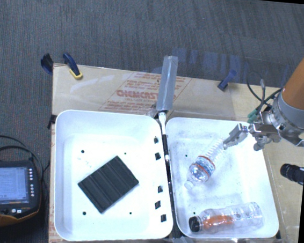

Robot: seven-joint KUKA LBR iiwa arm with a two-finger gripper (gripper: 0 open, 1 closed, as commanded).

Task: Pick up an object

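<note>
In the right bin (271, 182) a small clear water bottle (202, 168) with a blue label lies at a slant, its white cap toward the front left. A longer clear bottle (227, 216) with orange contents and a dark cap lies along the bin's front edge. A black ribbed pad (108, 183) rests in the left bin (70, 131). My gripper (246, 140) hangs over the right bin's back right part, open, with nothing between its fingers. One finger (236, 136) is close to the water bottle's base end.
A grey upright post (167, 87) stands behind the seam between the bins. Blue and yellow clamps (71, 66) hold the board's back edge. A teach pendant (7, 186) lies on the floor at the left. Cables (260, 94) hang near the wrist.
</note>
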